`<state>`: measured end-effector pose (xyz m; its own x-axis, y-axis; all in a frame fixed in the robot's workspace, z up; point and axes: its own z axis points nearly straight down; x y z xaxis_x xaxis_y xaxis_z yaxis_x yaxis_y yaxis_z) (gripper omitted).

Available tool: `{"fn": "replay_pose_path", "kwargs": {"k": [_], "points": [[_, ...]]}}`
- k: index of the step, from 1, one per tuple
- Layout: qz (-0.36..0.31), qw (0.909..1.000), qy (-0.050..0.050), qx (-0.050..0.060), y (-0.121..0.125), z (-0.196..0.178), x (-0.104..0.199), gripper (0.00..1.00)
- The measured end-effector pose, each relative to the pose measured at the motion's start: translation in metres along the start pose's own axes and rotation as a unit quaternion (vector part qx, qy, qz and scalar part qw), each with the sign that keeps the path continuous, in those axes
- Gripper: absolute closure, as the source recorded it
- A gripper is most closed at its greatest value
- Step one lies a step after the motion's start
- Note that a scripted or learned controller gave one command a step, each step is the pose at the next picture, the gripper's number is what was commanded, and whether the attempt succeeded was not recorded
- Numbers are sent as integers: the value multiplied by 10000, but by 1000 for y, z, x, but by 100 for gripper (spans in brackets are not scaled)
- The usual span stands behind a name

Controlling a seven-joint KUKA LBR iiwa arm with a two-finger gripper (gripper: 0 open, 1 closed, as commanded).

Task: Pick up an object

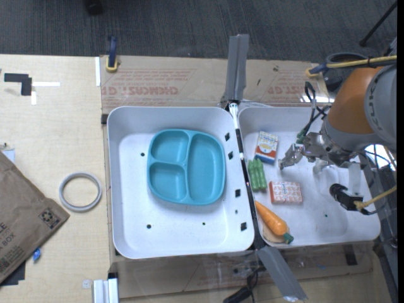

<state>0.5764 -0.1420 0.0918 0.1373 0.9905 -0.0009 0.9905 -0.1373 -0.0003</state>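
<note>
Two shallow white bins sit side by side on the bench. Left of them, on the bare bench surface, lie a corner of brown cardboard (22, 223) and a grey tape ring (80, 190), the two near each other but apart.

Left bin (126, 232): holds a teal divided plate (187, 166) (three compartments), lying flat near the bin's centre.

Right bin (353, 229): holds four items, all in its left half.
- A green object (257, 175) lies along the left wall.
- A small carton with a blue-and-white face (266, 148) sits toward the far side, just beside the green object's upper end.
- A flat packet with a red-and-white print (285, 192) lies near the middle.
- A toy carrot (273, 220) rests at the near left corner, green tip pointing toward the near wall.

Arm: enters from the right, orange band (353, 109) above the wrist, wrist bent down over the right bin's far half. The gripper (294, 158) points left, toward the small carton, and hangs right of it without touching it. Nothing lies between the fingers; whether they are spread or closed cannot be told.
</note>
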Motion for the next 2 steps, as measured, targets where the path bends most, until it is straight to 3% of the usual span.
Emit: {"fn": "replay_pose_path", "kwargs": {"k": [1, 2], "points": [[-244, 9997, -6, -11, 90, -43, -45, 0], [-391, 9992, -1, 2, 35, -63, 30, 0]]}}
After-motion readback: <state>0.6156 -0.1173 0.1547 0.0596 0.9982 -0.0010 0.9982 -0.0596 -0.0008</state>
